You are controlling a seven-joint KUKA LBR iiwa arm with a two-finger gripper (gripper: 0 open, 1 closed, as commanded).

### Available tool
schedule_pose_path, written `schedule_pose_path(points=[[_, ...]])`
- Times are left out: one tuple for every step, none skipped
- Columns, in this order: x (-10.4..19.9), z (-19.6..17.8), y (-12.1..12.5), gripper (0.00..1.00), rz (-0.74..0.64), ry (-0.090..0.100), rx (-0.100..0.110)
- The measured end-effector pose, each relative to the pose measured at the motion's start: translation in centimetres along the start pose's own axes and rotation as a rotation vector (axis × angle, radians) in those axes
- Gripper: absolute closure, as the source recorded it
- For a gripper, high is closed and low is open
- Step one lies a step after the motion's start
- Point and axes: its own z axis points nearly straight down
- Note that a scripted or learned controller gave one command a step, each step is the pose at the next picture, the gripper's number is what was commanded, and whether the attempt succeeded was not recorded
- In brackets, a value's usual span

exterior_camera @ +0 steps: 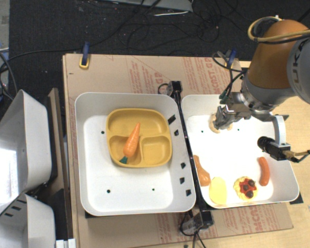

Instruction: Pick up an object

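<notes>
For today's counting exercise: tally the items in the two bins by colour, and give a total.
Orange: 3, namely carrot, sausage, drumstick
Yellow: 2, namely plate, slice
Red and yellow: 1, pizza
Tan: 1, a piece under the gripper
Total: 7

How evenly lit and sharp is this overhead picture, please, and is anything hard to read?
In the camera view, lighting is even and soft, with faint shadows; the carrot on the yellow divided plate is crisp. The gripper hangs dark over a pale item, its tips hard to read.
</notes>
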Motion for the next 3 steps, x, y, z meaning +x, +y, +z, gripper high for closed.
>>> schedule_pose_path(points=[[4.3,-0.8,-1.7,1.0,-0.001,0.0,0.0],[9.2,0.4,-3.4,1.0,-0.001,0.0,0.002],[14.6,-0.6,-6.4,1.0,-0.003,0.001,0.001]])
